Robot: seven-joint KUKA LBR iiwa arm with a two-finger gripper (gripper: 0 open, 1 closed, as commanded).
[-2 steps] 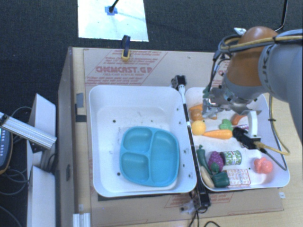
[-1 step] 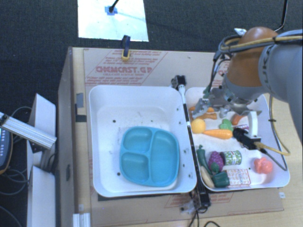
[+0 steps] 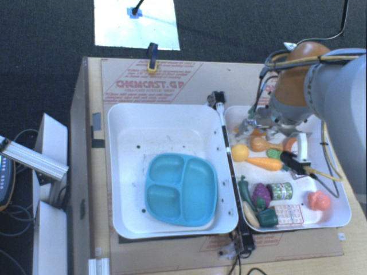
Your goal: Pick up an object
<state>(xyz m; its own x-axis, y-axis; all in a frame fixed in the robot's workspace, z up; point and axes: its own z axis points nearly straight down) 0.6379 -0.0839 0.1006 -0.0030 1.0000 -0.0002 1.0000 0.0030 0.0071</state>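
We see the carrot lying in the right bin, a yellow lemon just beside it toward the left bin. The pincer hovers near the carrot; we cannot tell its grip. A blue divided plate rests in the left bin on the counter.
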